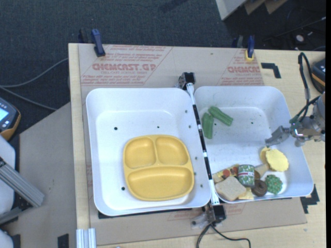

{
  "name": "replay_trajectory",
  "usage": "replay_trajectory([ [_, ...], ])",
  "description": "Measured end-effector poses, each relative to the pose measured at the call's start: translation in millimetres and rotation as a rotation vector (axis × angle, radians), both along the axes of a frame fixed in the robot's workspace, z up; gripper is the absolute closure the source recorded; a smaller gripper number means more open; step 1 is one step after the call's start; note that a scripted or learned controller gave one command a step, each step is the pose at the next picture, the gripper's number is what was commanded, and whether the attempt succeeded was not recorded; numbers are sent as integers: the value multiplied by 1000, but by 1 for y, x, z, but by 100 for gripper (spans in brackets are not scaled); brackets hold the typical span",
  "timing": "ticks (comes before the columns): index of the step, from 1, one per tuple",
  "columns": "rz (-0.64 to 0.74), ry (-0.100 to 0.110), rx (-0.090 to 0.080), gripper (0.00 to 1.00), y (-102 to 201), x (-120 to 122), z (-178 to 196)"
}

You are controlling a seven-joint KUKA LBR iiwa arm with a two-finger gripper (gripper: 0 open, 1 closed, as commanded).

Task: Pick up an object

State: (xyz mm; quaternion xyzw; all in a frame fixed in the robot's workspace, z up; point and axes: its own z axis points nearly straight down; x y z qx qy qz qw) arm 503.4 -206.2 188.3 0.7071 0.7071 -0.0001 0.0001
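Hovering claw [279, 135] over right bin [243, 94], above yellow toy [275, 159].

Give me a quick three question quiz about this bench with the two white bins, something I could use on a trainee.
1. True or false: the yellow divided plate lies in the right bin.
2. Which pieces lie nearest the rail between the bins: A) the two green pieces, B) the yellow food piece, C) the blue clamp?
3. Fill in: the gripper sits over the ___ bin.

Key
1. False; it lies in the left bin.
2. A.
3. Right, near its right wall, just above the yellow food piece.
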Motion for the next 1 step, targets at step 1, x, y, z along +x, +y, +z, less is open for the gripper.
replay_trajectory([
  [1,2,3,3,0,-4,12,-108],
])
